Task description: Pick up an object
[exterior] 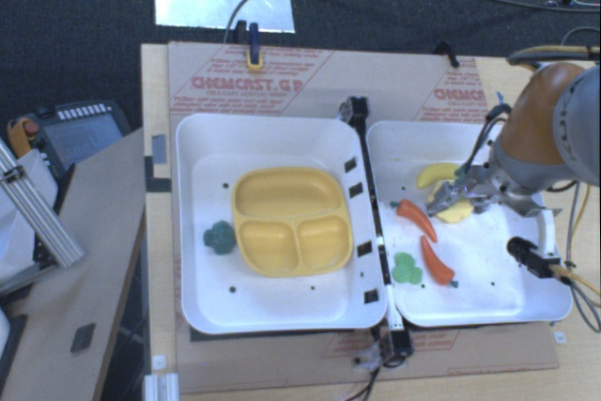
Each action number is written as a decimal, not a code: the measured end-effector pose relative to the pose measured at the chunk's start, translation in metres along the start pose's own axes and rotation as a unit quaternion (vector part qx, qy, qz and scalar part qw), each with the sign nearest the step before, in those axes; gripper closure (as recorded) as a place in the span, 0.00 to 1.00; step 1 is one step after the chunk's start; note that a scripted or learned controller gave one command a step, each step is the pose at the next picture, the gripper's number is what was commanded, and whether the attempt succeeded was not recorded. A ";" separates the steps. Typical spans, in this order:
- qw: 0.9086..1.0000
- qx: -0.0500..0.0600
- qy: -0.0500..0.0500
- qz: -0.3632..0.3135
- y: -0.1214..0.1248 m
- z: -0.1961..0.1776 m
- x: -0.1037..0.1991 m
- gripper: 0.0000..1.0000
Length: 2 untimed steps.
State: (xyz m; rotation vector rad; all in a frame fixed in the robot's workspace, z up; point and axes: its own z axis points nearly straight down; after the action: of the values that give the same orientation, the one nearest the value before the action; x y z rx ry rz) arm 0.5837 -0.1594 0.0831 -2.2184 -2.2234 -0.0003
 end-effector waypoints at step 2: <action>1.000 -0.004 -0.002 0.001 0.005 -0.071 -0.011 1.00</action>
State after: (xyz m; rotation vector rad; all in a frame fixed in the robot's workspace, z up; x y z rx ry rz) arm 0.5887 -0.1699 0.1543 -2.2261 -2.2263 -0.0051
